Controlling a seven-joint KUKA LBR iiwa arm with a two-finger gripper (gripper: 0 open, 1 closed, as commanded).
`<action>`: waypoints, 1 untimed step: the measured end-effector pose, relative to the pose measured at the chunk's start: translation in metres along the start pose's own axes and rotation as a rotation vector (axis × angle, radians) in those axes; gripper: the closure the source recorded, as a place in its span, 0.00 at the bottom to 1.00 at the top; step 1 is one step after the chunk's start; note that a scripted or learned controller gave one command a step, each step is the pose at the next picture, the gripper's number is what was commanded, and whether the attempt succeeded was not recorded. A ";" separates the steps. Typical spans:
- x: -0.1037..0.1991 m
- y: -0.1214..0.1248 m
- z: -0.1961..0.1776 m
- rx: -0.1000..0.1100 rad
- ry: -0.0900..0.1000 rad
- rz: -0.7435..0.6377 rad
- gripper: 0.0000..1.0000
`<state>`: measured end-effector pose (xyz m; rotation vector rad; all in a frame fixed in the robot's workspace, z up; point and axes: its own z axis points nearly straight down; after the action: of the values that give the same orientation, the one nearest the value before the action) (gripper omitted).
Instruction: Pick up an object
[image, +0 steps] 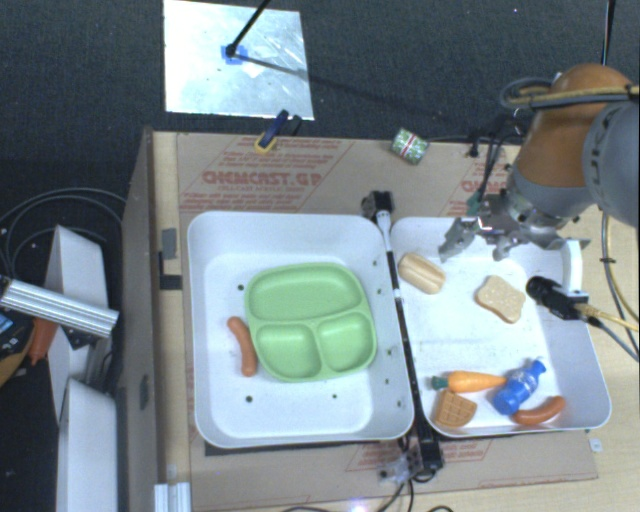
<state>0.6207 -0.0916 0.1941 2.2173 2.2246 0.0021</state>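
Observation:
My gripper (476, 243) hangs over the back of the right bin (590, 370), open, with nothing between its fingers. A hot dog bun (421, 272) lies just to its front left and a slice of bread (500, 298) just to its front right; both are apart from the fingers. Along the front of the same bin lie a carrot (470, 381), a blue bottle (517, 388), a reddish sausage (540, 411) and a waffle piece (454, 409).
The left bin (215, 400) holds a green divided plate (310, 320) and, at its left, an orange sausage (241, 345). On the bench behind the bins sit a small green can (409, 145) and a yellow and blue clip (272, 132).

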 end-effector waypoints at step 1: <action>-0.074 0.030 0.064 0.001 -0.002 0.002 0.00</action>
<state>0.6510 -0.1657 0.1302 2.2194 2.2217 -0.0014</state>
